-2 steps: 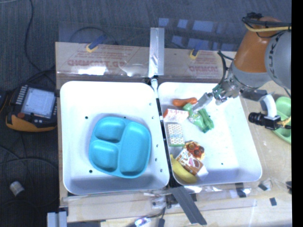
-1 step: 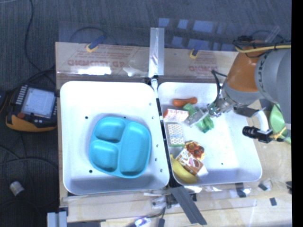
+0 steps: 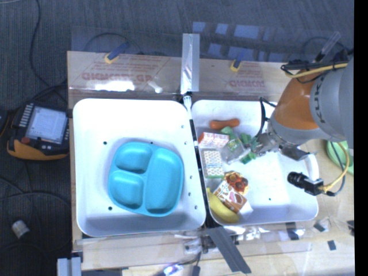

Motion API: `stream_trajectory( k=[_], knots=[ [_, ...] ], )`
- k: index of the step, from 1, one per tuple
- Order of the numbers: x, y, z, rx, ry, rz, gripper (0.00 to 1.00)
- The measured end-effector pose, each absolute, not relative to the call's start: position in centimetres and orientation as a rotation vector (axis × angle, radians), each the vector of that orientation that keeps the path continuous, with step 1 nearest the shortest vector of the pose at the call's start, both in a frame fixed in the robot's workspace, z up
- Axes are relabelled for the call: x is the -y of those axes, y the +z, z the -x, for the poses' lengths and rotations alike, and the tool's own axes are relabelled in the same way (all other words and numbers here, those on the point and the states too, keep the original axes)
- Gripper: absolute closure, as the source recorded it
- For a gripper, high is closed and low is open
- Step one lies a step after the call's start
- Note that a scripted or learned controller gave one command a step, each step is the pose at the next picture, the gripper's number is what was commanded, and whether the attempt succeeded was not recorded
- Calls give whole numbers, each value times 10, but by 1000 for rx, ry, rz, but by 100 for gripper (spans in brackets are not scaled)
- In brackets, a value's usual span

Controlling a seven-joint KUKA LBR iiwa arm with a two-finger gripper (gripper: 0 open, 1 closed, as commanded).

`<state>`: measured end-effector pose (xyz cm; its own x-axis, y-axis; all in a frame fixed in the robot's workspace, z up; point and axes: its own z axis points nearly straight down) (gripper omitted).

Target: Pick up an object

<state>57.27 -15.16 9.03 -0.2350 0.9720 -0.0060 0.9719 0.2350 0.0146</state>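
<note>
Grey arm [image 3: 322, 105] reaching from right into right bin [image 3: 287, 203], hand [image 3: 253, 146] low among clutter, grip unclear

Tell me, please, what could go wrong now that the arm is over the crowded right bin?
1. The tool sits low among tightly packed items in the right bin; it may nudge the green packet or the patterned box instead of grasping one.
2. The banana and the snack packet overlap, so lifting one could drag the other.
3. The carrot-like orange piece lies near the bin wall, which leaves little room.
</note>
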Motion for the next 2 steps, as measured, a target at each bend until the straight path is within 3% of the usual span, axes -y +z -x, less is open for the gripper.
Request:
stream_trajectory(
  k=[1,2],
  knots=[
    [151,100,-573,-2458,13,-1934,100],
    [150,267,-560,-2174,-6,-2265,100]
  ],
)
